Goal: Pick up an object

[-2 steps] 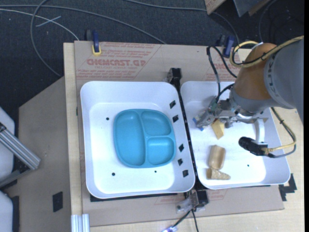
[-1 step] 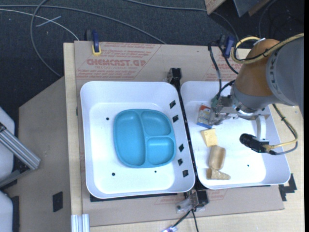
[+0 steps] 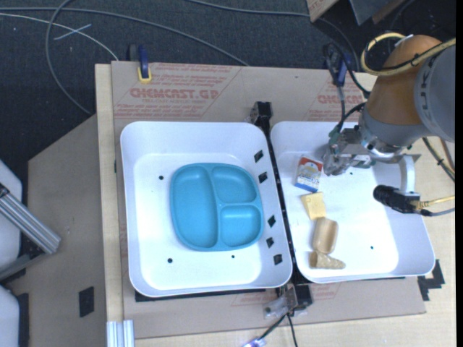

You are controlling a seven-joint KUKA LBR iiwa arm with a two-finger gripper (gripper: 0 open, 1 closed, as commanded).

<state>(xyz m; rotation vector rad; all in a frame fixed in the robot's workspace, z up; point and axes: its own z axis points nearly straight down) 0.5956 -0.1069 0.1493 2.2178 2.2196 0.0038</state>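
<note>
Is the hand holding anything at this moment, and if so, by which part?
Nothing is visibly held. The hand sits low in the right bin, just right of the small red-and-white packet, with no object seen in its grip.

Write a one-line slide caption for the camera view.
KUKA arm's gripper hovers over right bin near small carton; blue divided plate lies in left bin.

"CHEMCAST GP" (red print) on the board

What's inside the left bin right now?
The left bin holds a blue divided plate lying flat, its three compartments bare. Whatever part of the bin floor lies beneath the plate is covered.
</note>
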